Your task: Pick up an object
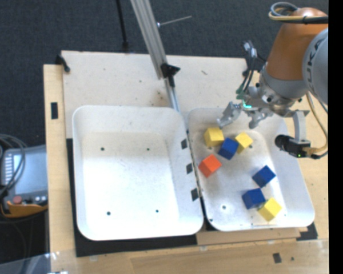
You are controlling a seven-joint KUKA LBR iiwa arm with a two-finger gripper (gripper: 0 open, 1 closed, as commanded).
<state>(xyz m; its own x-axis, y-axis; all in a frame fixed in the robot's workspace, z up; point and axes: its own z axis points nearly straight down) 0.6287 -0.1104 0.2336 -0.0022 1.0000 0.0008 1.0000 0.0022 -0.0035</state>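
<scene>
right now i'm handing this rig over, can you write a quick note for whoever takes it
Claw: open, holding nothing, hovering over the back edge of the right shallow white bin.
Things: all seven small cubes lie in that bin: yellow cube, blue cube and a second yellow cube close together just below the claw, orange cube nearer the divider, and two blue cubes with a yellow cube toward the front.
Done: nothing lifted.
Left: descend, close on one cube, raise it.

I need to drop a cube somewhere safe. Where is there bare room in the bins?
The left bin has a bare floor from wall to wall. The right bin is crowded: blocks cluster beneath the gripper and at its near right corner, leaving a patch near the orange block.
</scene>
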